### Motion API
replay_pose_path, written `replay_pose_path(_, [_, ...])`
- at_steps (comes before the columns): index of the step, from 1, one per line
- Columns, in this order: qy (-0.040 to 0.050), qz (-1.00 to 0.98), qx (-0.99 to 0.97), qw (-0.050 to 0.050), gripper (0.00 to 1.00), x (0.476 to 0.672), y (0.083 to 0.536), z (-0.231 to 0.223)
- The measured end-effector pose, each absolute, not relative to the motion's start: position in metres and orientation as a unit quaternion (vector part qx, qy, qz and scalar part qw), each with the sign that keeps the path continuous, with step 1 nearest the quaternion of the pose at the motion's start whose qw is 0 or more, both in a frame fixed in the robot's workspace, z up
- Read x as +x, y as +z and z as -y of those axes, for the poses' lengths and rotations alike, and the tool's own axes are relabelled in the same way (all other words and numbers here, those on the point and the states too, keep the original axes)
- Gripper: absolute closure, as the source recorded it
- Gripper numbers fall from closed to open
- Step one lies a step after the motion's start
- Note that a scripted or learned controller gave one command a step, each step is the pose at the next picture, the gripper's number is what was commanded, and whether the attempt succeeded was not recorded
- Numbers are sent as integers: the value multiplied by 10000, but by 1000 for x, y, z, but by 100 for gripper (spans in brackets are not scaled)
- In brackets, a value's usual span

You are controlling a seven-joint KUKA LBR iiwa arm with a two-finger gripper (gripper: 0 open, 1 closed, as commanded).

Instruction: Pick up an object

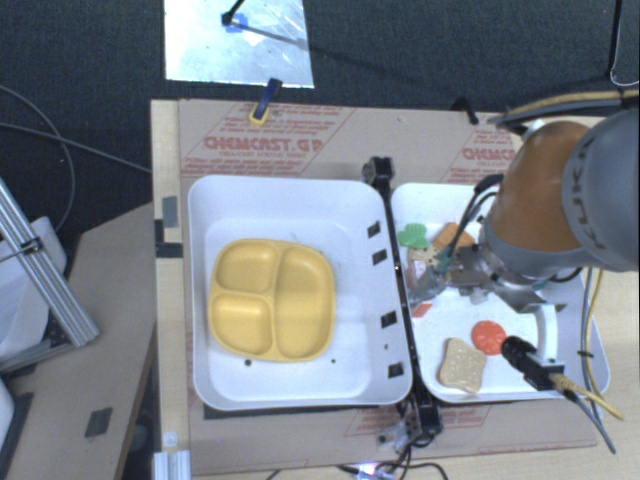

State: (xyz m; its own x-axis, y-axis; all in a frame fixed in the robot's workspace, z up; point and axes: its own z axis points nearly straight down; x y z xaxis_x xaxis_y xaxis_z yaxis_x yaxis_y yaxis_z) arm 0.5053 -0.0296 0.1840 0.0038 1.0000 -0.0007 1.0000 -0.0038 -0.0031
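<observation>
Fingers' state could not be told: the gripper [428, 280] hung low by the left wall of the right bin [430, 203]. Nearest lay the green piece [412, 235], just above it in the view; the red disc [488, 337] lay farther, toward the lower right.

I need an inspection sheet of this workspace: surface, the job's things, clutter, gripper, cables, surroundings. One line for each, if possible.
Surface: left bin and right bin side by side on a brown board.
Job's things: in the right bin, a green piece, an orange piece, a red disc and a beige cracker-like piece.
Clutter: a yellow divided plate in the left bin.
Gripper: gripper low in the right bin; finger state unclear.
Cables: yellow cables along the arm.
Surroundings: a shiny sheet on the dark floor.
</observation>
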Motion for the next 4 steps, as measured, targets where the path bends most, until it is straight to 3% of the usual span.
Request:
replay_pose_path(1, [0, 7065, -7078, -3, 0, 486, 184, 55])
replay_pose_path(2, [-16, 7088, -7054, -17, 100, 488, 195, 53])
replay_pose_path(3, [-15, 7084, -7058, -14, 0, 488, 195, 53])
replay_pose_path(4, [9, 7062, -7081, 2, 0, 486, 165, 93])
